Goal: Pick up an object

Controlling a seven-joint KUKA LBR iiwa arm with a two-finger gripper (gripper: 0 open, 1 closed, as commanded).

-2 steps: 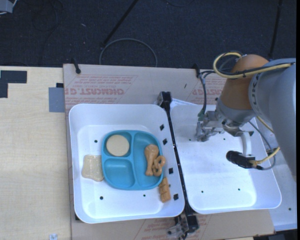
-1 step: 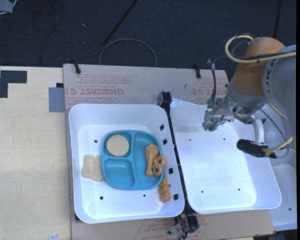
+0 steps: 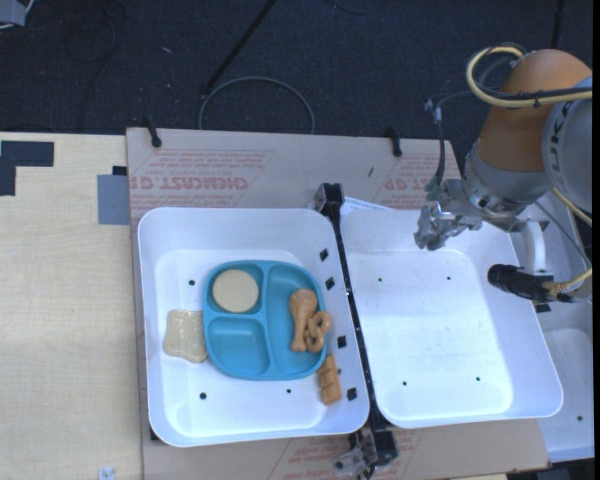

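My claw (image 3: 437, 230) hangs over the far edge of the right bin (image 3: 460, 388), near its back left corner; from this slant I cannot tell whether it is wide or narrow, and I see nothing in it. The things lie in the left bin (image 3: 170, 258): a blue divided tray (image 3: 242, 353) bearing a round cracker (image 3: 235, 290) and a pretzel-like piece (image 3: 308, 320), a pale slice (image 3: 185, 335) touching the tray's left side, and a brown stick (image 3: 329, 380) by its near right corner.

Dark carpet (image 3: 280, 48) behind — cables strewn (black, looping) — pale wooden benchtop (image 3: 50, 318) at left.
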